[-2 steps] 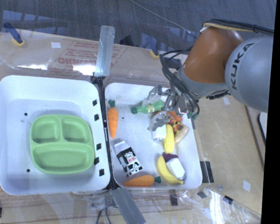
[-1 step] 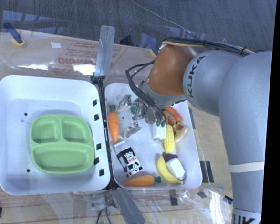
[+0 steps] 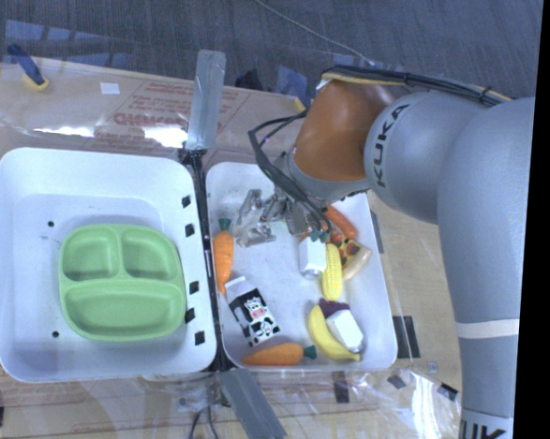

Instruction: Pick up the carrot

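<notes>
Jaws of metal, hovering low in the upper left part of the right bin; fingers too blurred and foreshortened to tell whether apart or together, nothing visibly between them. Just below and left of the jaws, the carrot, lying lengthwise along the bin's left wall, green tip toward the top, apart from the jaws. Directly below the carrot, a small milk carton with a black-and-white cow pattern, tilted. Further down, along the bottom wall, a second orange carrot lying sideways. Right of that, a banana with a white and purple item resting on it. Above the banana, a corn cob standing lengthwise, beside a small white block. Near the right wall, a pizza slice and another orange piece, partly under the wrist. Above the jaws, the orange band and the grey arm reaching in from the right. In the left bin, a green divided plate. Under both bins, the worktop covered in brown cardboard and clear plastic film.
</notes>
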Robot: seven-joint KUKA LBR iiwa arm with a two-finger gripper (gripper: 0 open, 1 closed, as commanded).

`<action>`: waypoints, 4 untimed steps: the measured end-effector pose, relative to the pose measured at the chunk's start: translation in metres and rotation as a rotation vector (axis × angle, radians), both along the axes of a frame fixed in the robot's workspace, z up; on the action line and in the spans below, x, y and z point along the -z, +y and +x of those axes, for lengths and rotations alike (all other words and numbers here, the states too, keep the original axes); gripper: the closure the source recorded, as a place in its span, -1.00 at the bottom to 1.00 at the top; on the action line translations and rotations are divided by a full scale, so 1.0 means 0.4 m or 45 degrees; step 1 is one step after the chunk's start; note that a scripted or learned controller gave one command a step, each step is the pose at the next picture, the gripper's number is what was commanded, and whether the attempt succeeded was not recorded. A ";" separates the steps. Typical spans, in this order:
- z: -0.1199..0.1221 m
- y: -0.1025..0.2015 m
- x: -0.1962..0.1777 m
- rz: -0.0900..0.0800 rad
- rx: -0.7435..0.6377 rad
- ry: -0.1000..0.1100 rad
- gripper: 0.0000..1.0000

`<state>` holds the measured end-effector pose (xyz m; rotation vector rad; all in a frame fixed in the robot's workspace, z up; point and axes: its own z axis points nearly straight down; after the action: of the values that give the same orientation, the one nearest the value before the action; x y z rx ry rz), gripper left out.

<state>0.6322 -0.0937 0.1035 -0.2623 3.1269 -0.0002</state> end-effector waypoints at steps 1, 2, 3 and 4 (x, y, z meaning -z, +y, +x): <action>-0.115 0.102 -0.414 0.000 0.207 -0.019 1.00; -0.121 0.101 -0.395 0.000 0.208 0.000 -1.00; -0.137 0.147 -0.217 0.001 -0.022 0.009 -1.00; -0.175 0.026 -0.008 0.000 -0.026 -0.006 -1.00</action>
<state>0.5621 -0.0835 0.1067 -0.2942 3.1193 -0.0012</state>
